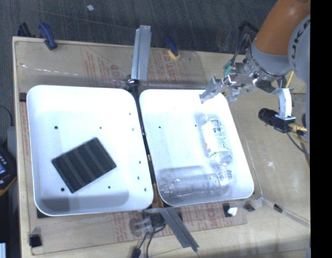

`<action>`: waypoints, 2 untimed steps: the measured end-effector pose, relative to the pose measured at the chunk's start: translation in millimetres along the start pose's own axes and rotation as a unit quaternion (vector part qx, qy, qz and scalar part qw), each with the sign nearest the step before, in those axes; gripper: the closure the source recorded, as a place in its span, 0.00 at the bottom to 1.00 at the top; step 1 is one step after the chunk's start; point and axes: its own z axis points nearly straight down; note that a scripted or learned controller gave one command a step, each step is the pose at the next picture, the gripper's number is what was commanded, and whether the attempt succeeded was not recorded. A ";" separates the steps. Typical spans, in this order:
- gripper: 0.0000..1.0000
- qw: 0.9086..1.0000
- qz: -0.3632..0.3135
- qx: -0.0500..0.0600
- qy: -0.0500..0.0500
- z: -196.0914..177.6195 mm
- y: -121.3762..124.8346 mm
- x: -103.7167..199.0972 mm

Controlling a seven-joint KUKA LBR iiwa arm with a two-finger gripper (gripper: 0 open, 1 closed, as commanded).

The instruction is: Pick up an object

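Two white bins sit side by side across the middle of the frame. The left bin holds a dark ribbed pad, lying flat and askew in its lower half, well apart from everything else. The right bin holds two clear plastic bottles: an upright-running bottle with a white label along the bin's right side, and a second bottle lying across the bottom edge, its end touching or nearly touching the first near the lower right corner.

The gripper hangs at the upper right, over the top right corner of the right bin, above the labelled bottle's upper end. Nothing sits between its fingers; whether they are apart or together I cannot tell, as the metal parts blur into each other.

Risks, as I judge them: the bottles are round, clear and light, so a grasp may squeeze one sideways and let it roll. The bin wall stands just beside the labelled bottle, leaving little room for a finger there. Where the two bottles meet, a descent could catch both or knock one aside
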 end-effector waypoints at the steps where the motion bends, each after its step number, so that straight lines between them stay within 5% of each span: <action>1: 0.00 1.000 -0.029 0.000 -0.001 66.3 -7.2 4.3; 2: 0.00 0.996 0.089 0.002 0.005 179.5 -40.8 -2.4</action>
